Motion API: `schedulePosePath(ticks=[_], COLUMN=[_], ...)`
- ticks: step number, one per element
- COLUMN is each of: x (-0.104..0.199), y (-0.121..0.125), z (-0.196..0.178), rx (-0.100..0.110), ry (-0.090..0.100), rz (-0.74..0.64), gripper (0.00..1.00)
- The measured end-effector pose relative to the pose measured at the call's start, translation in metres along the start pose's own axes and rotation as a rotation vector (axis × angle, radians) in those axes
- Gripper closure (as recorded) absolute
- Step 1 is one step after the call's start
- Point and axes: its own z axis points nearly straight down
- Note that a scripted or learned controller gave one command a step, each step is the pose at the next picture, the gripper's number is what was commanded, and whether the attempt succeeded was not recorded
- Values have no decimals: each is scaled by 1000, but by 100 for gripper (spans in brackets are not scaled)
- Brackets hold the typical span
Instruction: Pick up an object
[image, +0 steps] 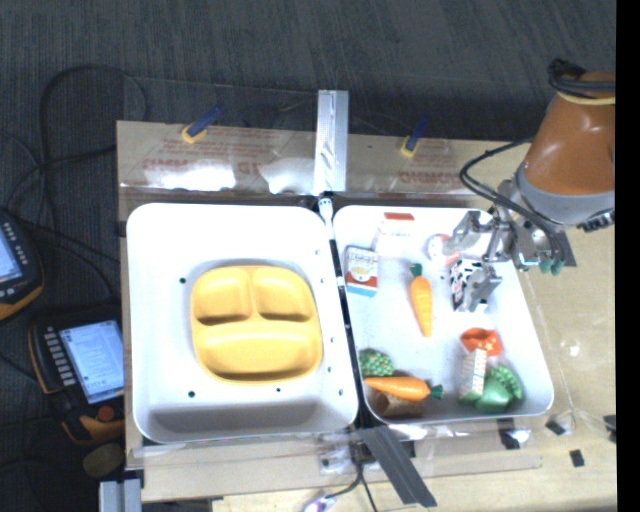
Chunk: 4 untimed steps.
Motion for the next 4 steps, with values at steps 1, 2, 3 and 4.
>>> schedulePosePath(ticks=[1, 2, 3, 4], x=[-16, -18, -54, -55], y=[21, 21, 102, 102], z=[119, 107, 23, 13], rx=[1, 5, -3, 0], ry=[-9, -15, -3, -7], rz=[-78, -79, -17, -18], gripper=[0, 100, 100, 100])
